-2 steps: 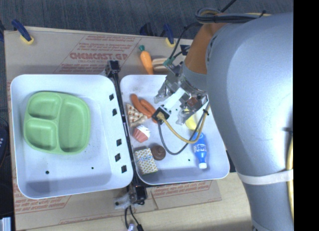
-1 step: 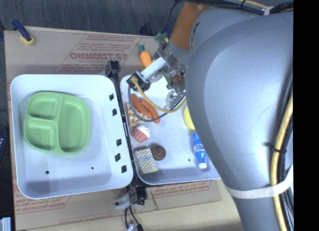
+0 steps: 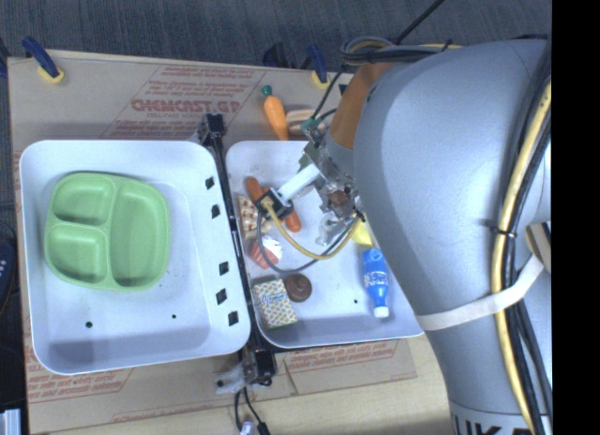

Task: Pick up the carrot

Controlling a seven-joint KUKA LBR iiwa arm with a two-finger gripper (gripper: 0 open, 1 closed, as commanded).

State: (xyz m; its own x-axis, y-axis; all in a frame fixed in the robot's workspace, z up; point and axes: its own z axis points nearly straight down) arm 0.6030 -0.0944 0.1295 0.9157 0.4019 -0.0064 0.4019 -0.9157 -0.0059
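Jaws: cannot tell whether released or clenched. Reaching in from the right, hanging the gripper (image 3: pixel 330 210) over the upper middle of the right bin (image 3: pixel 337 319). Seeing the carrot (image 3: pixel 275 116) lying outside both bins on the cardboard (image 3: pixel 141 77), just beyond the right bin's far rim, green end pointing away. Noting a blue bottle (image 3: pixel 376 281) lying in that bin, a green divided plate (image 3: pixel 108 230) sitting in the left bin (image 3: pixel 122 330).

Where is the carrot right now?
In the camera view the carrot lies outside both bins, on the brown cardboard just past the top edge of the right bin, beside the arm.
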